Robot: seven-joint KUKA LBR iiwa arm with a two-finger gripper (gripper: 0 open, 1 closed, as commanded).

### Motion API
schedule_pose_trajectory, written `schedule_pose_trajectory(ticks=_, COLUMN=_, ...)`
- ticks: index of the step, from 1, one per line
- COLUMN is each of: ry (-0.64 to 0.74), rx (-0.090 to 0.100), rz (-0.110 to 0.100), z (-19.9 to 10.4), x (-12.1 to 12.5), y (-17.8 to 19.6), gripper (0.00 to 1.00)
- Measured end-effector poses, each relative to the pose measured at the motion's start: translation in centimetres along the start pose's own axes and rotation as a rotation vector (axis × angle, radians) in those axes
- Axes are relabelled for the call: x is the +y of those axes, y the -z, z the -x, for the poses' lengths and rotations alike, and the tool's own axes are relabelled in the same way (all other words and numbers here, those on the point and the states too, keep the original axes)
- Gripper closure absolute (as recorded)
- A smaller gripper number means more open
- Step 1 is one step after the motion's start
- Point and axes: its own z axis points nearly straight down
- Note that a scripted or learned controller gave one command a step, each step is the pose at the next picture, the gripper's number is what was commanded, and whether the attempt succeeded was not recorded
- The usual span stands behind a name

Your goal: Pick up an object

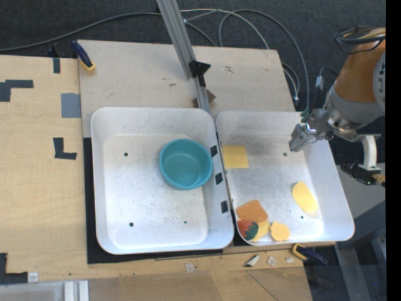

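Observation:
My gripper hangs over the upper right part of the right bin, with nothing visible between its fingers. In that bin lie a flat yellow square at the upper left, a yellow oval piece at the right, an orange piece near the front, a red-and-green toy below it, and a small yellow piece beside that. A teal bowl stands upright in the left bin, near its right side.
A slanted metal pole with a black clamp rises behind the bins. Cables loop across the dark floor at the back. A blue-and-yellow clamp sits at the board's far left corner. Small bits lie on the bench in front of the right bin.

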Motion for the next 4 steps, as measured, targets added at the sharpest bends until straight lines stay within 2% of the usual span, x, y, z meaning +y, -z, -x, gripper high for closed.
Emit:
schedule_pose_trajectory(ticks=1, ry=-0.001, rx=0.001, rz=-0.002, z=0.0, x=0.1, y=2.9, gripper=1.00)
schedule_pose_trajectory(ticks=3, ry=0.004, rx=0.003, rz=-0.006, z=-9.7, x=2.5, y=1.1, gripper=1.00)
schedule_pose_trajectory(ticks=4, ry=0.004, rx=0.004, rz=-0.004, z=-14.8, x=3.3, y=2.3, gripper=1.00)
